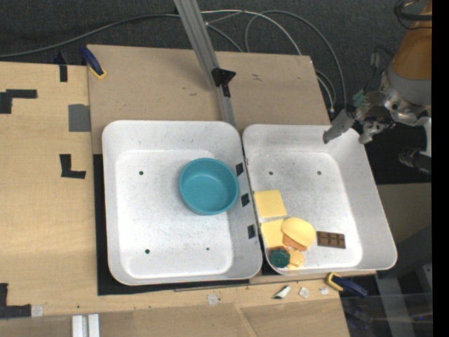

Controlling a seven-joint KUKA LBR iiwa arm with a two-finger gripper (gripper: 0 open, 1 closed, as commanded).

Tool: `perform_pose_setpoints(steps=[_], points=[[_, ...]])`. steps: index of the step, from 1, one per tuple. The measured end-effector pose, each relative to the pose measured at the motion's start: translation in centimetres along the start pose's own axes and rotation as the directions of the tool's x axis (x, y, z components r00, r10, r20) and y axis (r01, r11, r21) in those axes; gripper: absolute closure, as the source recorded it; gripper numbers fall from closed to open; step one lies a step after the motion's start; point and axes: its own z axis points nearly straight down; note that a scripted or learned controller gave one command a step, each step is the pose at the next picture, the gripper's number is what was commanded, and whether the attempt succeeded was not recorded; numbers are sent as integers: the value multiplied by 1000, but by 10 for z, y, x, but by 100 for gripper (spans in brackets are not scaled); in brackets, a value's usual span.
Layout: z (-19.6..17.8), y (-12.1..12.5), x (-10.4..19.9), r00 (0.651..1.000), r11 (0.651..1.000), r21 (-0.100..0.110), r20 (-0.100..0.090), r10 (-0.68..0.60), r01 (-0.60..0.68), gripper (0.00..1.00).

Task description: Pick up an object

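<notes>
A blue bowl sits in the left bin, near its right wall. The right bin holds a cluster at its near left: a flat yellow square, a yellow-and-orange round piece, a small teal item and a brown chocolate block. My gripper hangs over the far right corner of the right bin, well away from the cluster. Its two fingers stand apart with nothing between them.
A slanted grey metal pole crosses the bench behind the bins. Cables loop across the dark floor at the back. Small clamps sit at the bench's far left corner and near right edge.
</notes>
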Motion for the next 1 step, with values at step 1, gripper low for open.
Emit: perform_pose_setpoints(steps=[1], points=[[0,0,0,1000,1000,0,0,0,0,0]])
